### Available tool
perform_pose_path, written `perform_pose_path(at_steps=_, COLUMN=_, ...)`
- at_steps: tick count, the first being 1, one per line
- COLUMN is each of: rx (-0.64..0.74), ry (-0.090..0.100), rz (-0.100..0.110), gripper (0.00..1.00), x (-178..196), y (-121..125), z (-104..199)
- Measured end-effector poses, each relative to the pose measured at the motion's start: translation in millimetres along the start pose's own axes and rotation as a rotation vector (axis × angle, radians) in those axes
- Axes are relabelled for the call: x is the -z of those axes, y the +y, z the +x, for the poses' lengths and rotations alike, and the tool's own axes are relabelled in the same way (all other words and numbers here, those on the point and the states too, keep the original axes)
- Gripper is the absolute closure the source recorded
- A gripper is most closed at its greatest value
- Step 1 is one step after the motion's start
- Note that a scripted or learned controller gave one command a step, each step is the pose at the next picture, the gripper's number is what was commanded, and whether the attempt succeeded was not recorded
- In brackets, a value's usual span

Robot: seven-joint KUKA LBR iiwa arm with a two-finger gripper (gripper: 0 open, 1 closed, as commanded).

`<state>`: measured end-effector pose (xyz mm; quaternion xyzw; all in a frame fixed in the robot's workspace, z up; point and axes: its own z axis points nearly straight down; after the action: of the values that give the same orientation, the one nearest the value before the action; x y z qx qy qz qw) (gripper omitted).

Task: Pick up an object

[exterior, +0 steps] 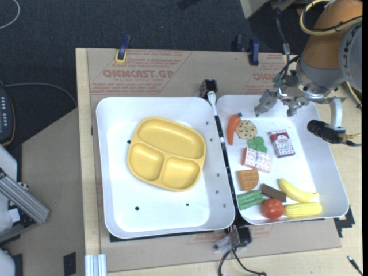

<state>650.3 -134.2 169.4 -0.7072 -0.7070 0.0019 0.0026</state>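
Note:
My gripper (280,104) hangs over the far end of the right bin (329,171), fingers spread open with nothing between them. Below it in that bin lie an orange carrot (232,128), a chocolate-chip cookie (246,130), a red carton (281,143), a green piece (258,144), a pink wrapped packet (256,159), a waffle square (248,179), a brown bar (272,191), a banana (297,191), a corn cob (303,210), a tomato (273,209) and a green pod (249,199). The carton is the nearest to the fingers.
A yellow sectioned plate (166,152) lies in the left bin (115,200). A black divider strip (221,145) runs between the bins. Blue and yellow clamps (122,49) sit on the bench's far edge. The arm's orange band (332,22) looms at the upper right.

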Motion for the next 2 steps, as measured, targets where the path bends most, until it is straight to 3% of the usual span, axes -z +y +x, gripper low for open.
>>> perform_pose_path(at_steps=2, rx=0.001, ry=0.000, rz=-0.009, gripper=0.00, x=-83, y=-4, z=6)
